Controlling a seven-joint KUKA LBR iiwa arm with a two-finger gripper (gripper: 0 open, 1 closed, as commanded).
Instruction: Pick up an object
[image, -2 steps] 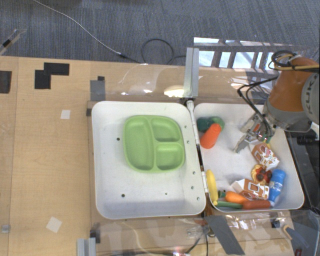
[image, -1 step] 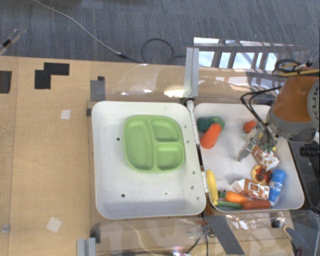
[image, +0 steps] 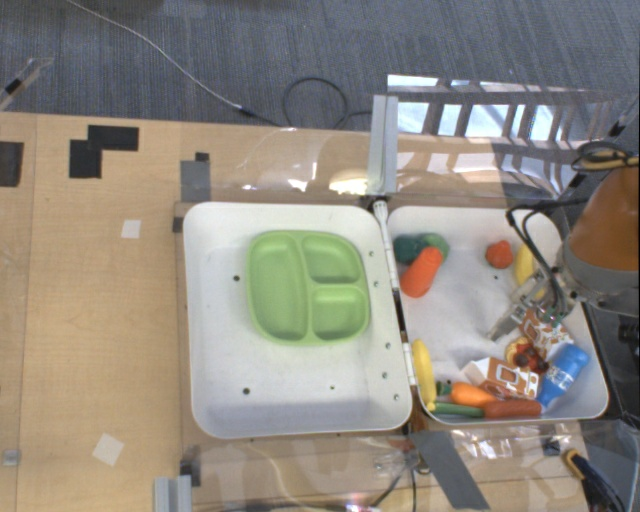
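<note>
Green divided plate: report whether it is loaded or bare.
Bare. The green divided plate lies flat in the left bin, and all three of its compartments show plain green with nothing in them.

bins (image: 200, 330): 2 | green plate (image: 306, 287): 1 | bananas (image: 423, 372): 2 | blue bottle (image: 561, 372): 1

Robotics lab setup. Plywood bench (image: 90, 330) with black marker patches near far-left corner, two white bins (image: 215, 400) fixed side by side, bare cable (image: 190, 70) trailing over grey carpet (image: 300, 40) beyond far edge, metal frame (image: 480, 110) at far-right corner, grey-orange arm (image: 605, 235).
</note>
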